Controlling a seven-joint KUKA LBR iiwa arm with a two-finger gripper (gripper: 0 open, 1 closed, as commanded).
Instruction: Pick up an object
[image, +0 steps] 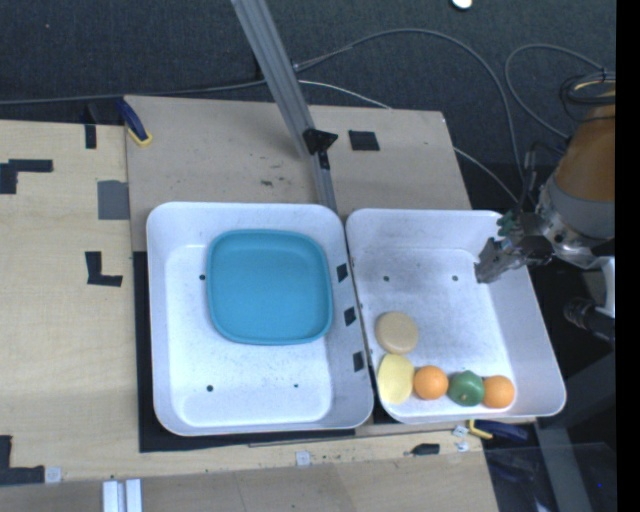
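Table (240, 150): light wooden sheet surface with dark tape patches, carrying two shallow white plastic bins side by side.
Left bin (180, 400): white, rounded corners, speckled floor; it holds one item.
Right bin (430, 250): white, same build, touching the left bin along their shared edge; its contents lie grouped at the near edge.
Arm (590, 175): grey body with an orange band, entering from the right and standing over the right bin's far right rim.
Blue plate (269, 286): square turquoise plastic plate with rounded corners and a raised rim, lying flat in the far half of the left bin.
End effector (492, 262): dark two-finger tool, tilted down toward the left, over the far right part of the right bin; nothing is seen between its fingers, and whether they are spread or pressed together cannot be told.
Beige disc (397, 332): round, flat, tan object on the right bin floor, just beyond the yellow piece.
Yellow piece (395, 379): pale yellow, oval, lemon-like, at the near left of the right bin, touching the beige disc.
Left orange ball (430, 383): small, round, orange, just beside the yellow piece.
Green piece (465, 387): small, rounded, dark green, between the two orange balls.
Right orange ball (498, 391): small, round, orange, at the right end of the row, near the bin's near wall.
Task objects: all five small items rest in the right bin, well apart from the end effector.
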